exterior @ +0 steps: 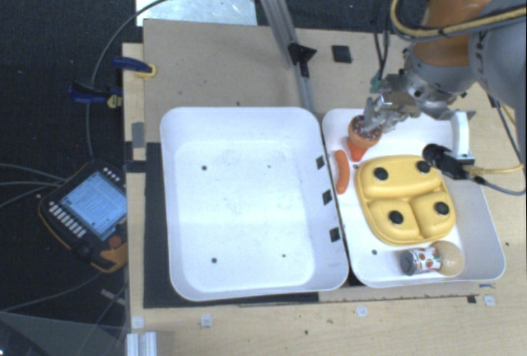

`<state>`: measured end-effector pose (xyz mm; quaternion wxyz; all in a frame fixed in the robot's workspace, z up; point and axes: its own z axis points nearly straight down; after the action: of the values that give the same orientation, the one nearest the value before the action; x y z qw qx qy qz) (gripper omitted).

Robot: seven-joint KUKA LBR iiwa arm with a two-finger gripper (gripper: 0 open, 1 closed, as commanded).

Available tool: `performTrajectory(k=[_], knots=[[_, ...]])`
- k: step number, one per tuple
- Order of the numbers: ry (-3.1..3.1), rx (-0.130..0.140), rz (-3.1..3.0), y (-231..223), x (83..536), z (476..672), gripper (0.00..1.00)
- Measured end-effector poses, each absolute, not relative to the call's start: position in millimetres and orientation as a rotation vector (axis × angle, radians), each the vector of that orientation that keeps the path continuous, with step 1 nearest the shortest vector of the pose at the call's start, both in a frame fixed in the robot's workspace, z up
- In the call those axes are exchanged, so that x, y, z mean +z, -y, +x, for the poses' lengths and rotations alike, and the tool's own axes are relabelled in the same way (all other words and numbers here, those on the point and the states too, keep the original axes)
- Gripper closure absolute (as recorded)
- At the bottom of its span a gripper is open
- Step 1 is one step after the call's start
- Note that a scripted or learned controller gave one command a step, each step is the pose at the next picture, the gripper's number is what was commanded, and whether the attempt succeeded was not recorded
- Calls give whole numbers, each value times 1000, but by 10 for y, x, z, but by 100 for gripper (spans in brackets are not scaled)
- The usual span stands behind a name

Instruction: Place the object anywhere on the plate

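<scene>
Although the pincer [372, 117] is down in the right bin [486, 218], near this bin's far left corner, the task looks still at its start. It sits on top of an orange-brown object [356, 138], maybe a small cup, but the view is too coarse here, so I cannot tell how the pincer stands or whether it grips the object. The yellow plate [408, 196] with three compartments lies in the middle of the same bin, just beside the object. What is left: to lift the object and set it on the plate.
</scene>
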<state>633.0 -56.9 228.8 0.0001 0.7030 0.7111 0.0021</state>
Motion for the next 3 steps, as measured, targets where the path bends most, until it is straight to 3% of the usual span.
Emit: performTrajectory(k=[3], knots=[[-2234, 3, 2211, -1170, 2200, 6260, 100]])
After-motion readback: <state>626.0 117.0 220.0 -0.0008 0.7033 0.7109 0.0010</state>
